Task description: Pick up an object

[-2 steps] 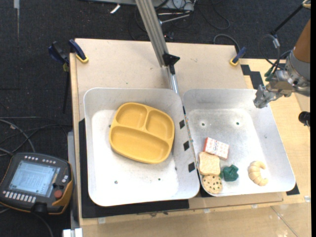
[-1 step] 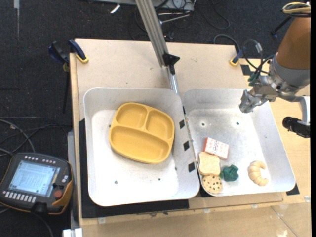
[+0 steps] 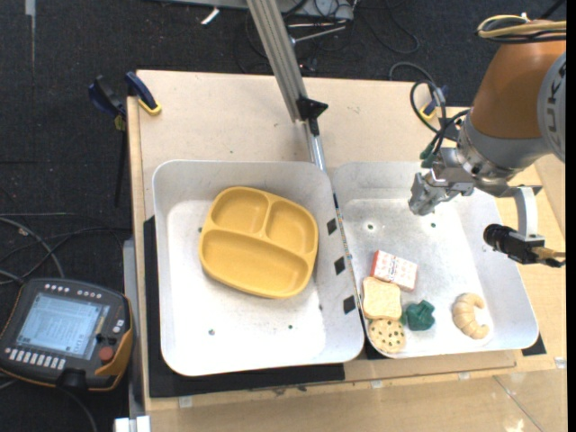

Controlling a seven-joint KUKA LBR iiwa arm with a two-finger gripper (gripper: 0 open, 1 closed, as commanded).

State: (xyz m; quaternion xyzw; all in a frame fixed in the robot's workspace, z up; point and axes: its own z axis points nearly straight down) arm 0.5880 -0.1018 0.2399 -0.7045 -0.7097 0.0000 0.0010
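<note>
The gripper (image 3: pixel 425 198) hovers right of centre, finger state indiscernible. The nearest object (a small pink box (image 3: pixel 395 269)) lies below-left, long axis slanting down-right.

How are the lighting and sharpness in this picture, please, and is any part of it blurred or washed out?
Camera view: light is even and soft, with faint shadows under the yellow plate and the croissant; the white bins are bright but keep their edges; the toy foods are sharp; the tool looks slightly soft, so its fingers are hard to read; the floor around the bench is dark.
</note>
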